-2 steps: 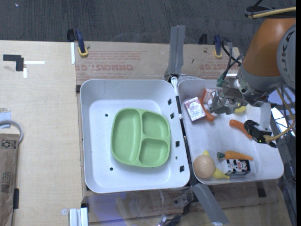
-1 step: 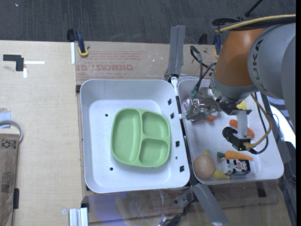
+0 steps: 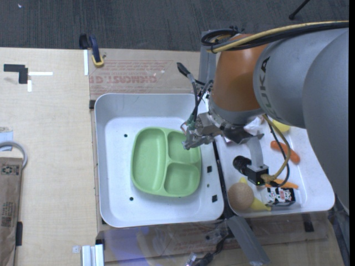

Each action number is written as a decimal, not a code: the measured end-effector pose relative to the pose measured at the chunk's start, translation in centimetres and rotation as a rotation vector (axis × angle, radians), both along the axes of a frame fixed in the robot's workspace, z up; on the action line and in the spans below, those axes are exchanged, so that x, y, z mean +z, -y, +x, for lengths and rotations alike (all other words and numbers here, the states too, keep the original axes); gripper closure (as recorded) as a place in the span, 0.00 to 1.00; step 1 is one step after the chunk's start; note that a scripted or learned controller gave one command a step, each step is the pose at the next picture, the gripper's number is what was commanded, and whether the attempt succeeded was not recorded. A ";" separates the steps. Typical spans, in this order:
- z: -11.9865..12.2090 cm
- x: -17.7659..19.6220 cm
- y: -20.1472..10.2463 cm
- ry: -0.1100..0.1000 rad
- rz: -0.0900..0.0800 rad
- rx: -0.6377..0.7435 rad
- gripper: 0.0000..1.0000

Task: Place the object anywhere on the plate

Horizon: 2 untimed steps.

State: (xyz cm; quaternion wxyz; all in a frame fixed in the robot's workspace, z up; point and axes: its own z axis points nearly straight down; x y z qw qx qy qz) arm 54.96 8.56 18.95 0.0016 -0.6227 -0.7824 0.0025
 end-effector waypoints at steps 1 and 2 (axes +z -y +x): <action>-2.5 0.0 0.1 0.000 0.000 0.043 1.00; -2.9 -0.1 -5.3 0.001 0.000 0.098 1.00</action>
